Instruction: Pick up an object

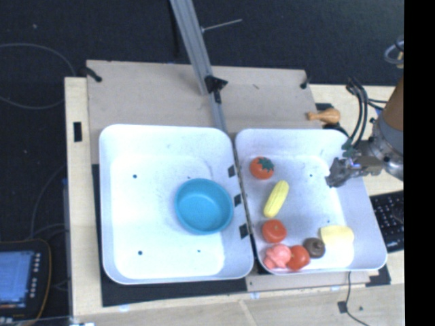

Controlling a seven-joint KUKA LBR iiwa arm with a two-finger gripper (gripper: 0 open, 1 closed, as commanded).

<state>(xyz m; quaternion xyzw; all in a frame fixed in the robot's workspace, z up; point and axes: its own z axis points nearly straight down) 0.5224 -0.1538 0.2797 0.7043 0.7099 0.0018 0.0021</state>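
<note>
My tool hangs over the right bin, its grip state unclear to me; I should descend squarely on the yellow block; it sits nearest.

I'm working at a robotics lab bench here, no kitchen or home about it. Under me sits a plain pale wooden bench carrying two shallow white bins, set on a dark floor with loose cables trailing across it. A metal camera pole slants up from the bench's back edge. There's a keyboard at the right side and a lit blue screen down at the lower left corner.
</note>
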